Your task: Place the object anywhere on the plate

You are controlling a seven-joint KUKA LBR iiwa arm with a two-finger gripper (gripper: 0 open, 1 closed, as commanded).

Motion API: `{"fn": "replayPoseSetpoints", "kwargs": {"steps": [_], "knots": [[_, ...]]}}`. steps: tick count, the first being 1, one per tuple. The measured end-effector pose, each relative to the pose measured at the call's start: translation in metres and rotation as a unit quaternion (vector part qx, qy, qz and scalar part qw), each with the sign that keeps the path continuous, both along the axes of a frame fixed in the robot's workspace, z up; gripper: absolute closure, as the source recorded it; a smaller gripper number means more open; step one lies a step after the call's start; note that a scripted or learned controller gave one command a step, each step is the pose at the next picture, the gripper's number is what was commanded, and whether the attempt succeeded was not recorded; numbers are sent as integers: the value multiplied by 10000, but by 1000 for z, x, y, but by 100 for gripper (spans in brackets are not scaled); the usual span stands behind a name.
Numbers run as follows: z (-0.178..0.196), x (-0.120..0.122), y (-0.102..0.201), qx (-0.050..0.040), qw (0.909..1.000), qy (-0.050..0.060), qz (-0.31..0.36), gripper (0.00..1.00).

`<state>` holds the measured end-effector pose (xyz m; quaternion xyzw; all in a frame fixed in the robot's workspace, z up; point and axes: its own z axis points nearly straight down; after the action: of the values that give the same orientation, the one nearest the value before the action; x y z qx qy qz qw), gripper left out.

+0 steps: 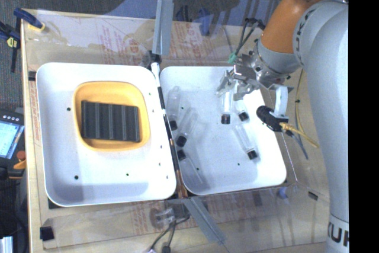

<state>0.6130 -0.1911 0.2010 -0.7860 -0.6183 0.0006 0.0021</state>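
- We see a yellow plate [110, 89] in the left bin [59, 170]. It is a square with round corners and looks smooth and shiny.
- A dark block [111, 121] lies flat on the plate. It is a rectangle with long grooves across its top. It fills most of the plate, and a yellow rim shows all around it.
- The plate sits nearer the far edge of its bin. There is bare white floor along the near edge and both near corners.
- The gripper [234, 118] hangs over the right bin [220, 178], close to its far right corner. Its two thin, clear fingers have black tips. They are spread apart with nothing between them.
- The grey arm [320, 56] with its orange band covers the right edge of that bin.
- A few small black bits [253, 154] lie on the right bin's smooth white floor, some along its left edge. We cannot tell what they are.
- The near part of the right bin is bare.
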Motion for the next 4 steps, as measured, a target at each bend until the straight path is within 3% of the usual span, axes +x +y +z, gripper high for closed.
{"fn": "replayPoseSetpoints", "kwargs": {"steps": [1, 2, 3, 4], "knots": [[11, -25, 44, 0, 9936, 8, 1133, 100], [20, -13, 105, -8, 9902, -2, 1393, 100], [-10, 6, 164, 1, 9702, 9, 2422, 100], [-10, -5, 202, 5, 9381, 12, 3464, 100]]}}
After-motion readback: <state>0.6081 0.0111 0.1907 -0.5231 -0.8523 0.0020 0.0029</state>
